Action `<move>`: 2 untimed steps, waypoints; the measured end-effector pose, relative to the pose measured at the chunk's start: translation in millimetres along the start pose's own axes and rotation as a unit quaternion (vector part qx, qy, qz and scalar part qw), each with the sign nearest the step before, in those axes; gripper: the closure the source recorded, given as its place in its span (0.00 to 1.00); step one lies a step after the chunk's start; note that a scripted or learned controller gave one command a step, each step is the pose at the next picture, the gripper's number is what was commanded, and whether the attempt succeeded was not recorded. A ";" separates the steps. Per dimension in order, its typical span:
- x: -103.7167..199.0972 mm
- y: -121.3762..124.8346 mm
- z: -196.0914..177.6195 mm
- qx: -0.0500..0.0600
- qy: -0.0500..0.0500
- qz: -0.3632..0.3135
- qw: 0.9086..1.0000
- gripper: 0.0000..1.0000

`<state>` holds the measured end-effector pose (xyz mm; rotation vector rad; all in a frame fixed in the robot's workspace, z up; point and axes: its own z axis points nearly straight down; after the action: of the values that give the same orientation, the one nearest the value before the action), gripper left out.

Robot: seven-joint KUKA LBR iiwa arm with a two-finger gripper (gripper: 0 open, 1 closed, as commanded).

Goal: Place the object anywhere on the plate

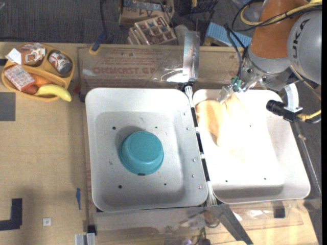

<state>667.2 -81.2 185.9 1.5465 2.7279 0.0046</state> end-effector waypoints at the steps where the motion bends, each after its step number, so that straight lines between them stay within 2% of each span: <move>1: -3.7 -0.9 -40.1 0.001 0.000 0.002 1.000 1.00; 2: 43.4 -20.9 -42.7 0.001 0.002 -0.196 0.981 1.00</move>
<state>626.8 -54.7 228.3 0.9817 2.9823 0.0017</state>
